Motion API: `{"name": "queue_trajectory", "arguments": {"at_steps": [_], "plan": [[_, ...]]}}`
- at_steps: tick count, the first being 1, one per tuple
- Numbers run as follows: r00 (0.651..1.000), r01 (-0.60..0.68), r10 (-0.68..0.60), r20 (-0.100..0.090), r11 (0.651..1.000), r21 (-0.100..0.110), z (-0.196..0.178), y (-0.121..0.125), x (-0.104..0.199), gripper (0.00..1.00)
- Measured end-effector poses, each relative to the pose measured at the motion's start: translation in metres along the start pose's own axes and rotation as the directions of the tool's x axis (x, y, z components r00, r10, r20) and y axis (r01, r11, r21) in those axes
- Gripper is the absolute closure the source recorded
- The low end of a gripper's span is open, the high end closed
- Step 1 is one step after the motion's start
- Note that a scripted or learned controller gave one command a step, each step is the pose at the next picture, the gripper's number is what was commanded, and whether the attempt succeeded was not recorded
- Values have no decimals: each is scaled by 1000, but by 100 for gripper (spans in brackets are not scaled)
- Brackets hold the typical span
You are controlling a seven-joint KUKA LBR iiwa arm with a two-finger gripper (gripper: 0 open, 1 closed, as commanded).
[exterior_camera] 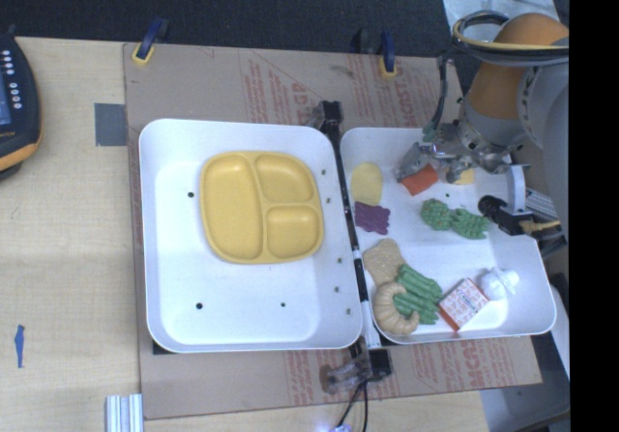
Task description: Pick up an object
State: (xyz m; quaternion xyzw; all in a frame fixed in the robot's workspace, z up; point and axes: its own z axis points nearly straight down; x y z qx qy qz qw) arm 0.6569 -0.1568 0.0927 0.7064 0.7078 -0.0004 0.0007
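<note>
The pincer (432, 158) sits low in the right bin (542, 319), at an orange-red toy piece (420, 182) near the far wall. Finger state: cannot tell. The piece is probably light, rigid, slippery plastic; grip across its narrow sides.

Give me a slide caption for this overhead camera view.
Gripper low over an orange piece in the right bin; yellow tray in the left.

A pale wooden table (68, 256) carries a cardboard sheet (242, 82). Two white bins lie side by side on the sheet: the left bin (174, 314) and the right bin (527, 309). Left of the sheet sit a grey patch (110, 124) and a black-and-orange handset (14, 101).
</note>
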Motion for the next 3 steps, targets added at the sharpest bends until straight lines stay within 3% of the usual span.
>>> {"name": "queue_trajectory", "arguments": {"at_steps": [1, 2, 3], "plan": [[1000, -1, 1, 1, 1000, -1, 0, 0, -25, 0], [1000, 7, -7, -3, 1000, 6, 1, 0, 19, 0], [1000, 6, -6, -1, 1000, 7, -10, -1, 16, 100]]}}
